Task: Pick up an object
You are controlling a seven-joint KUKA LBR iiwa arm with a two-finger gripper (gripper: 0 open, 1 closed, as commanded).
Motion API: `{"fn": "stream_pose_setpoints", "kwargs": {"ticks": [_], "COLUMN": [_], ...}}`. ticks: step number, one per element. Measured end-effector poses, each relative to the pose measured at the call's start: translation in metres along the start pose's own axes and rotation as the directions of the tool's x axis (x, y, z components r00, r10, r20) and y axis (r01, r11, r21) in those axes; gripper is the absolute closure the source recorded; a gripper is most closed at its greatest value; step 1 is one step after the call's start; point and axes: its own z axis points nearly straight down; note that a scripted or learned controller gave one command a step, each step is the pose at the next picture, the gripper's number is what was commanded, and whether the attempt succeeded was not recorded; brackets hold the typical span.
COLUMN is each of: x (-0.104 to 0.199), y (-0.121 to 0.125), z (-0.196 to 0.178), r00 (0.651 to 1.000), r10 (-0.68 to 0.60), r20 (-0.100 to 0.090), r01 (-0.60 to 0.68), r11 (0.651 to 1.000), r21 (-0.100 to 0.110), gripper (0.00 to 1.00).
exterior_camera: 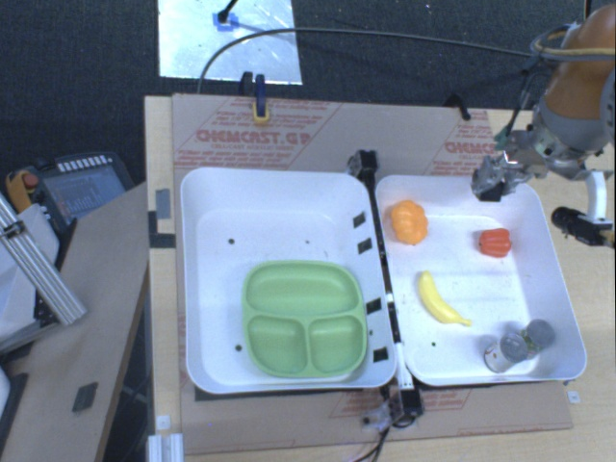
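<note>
**Arm poised over the far corner of the right bin**

From where I stand, the arm (577, 85) comes in from the right, its orange band up near the top corner, and the gripper (494, 181) hangs over the far right corner of the right bin (549, 258). It is a dark cluster against the white rim, and I cannot tell how it is set, nor see anything in its grasp.

Four things lie in that bin. An orange (408, 221) sits near the far left side, close to the divider between the bins. A small red pepper (495, 243) lies just below the gripper, apart from it. A banana (441, 300) rests near the middle, angled toward the near right. In the near right corner a grey can (517, 345) lies on its side.

The left bin (207, 258) holds a green tray (304, 318) with three compartments, sitting toward the near edge.

Behind the bins lies a sheet of cardboard (289, 128) with red lettering, a clamp (259, 99) on its far edge.
</note>
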Motion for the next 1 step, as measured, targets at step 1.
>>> {"fn": "stream_pose_setpoints", "kwargs": {"ticks": [1], "x": [0.0513], "y": [-0.0073], "z": [-0.0040], "r00": [1.000], "r10": [-0.005], "r20": [-0.003], "r01": [0.005], "r11": [1.000], "r21": [0.005], "gripper": [1.00]}}
